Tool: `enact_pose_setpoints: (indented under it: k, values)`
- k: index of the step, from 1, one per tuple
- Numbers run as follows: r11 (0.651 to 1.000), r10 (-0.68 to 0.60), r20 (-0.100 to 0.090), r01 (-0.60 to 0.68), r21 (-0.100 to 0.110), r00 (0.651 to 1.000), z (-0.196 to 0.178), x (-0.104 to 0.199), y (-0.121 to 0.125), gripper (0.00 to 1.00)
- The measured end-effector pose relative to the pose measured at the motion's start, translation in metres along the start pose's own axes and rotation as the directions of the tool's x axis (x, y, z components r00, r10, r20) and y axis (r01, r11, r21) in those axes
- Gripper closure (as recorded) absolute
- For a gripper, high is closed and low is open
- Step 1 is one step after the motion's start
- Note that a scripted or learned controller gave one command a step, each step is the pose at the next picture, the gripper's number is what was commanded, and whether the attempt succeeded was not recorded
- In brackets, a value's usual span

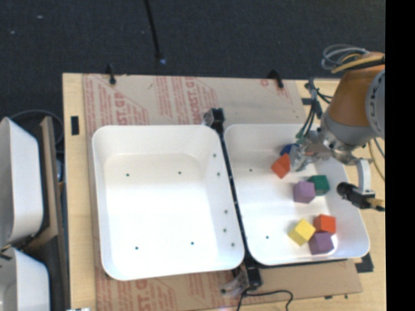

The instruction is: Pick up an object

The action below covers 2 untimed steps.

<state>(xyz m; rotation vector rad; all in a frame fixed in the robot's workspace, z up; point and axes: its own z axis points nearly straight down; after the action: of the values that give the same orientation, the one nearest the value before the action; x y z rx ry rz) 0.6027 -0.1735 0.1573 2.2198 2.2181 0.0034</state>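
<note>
Plywood surface (162, 99), two white bins. Gripper (295, 159) low in right bin (259, 238) beside orange cube (281, 166); jaws' state unreadable. Advise: centre squarely over cube before lifting, avoiding blue block (286, 150).

Lighting: even, fairly bright overhead light; the two white bins (162, 199) read close to blown-out, with faint grey shading along their inner walls and soft, short shadows beside the coloured blocks (311, 209). Surroundings: the dark floor (194, 24) above the worktop (162, 102) falls off to near black, with grainy speckle. Image quality: low resolution, soft overall, edges of small items smeared; the arm (353, 109) slightly blurred; no strong glare, no evident edge distortion.
</note>
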Motion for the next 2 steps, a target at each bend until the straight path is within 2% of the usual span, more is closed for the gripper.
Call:
enact_pose_setpoints:
  k: [2]
  values:
    - [1.000, -0.001, 0.000, 0.001, -0.001, 1.000, -0.097, 0.008, 0.005, 1.00]
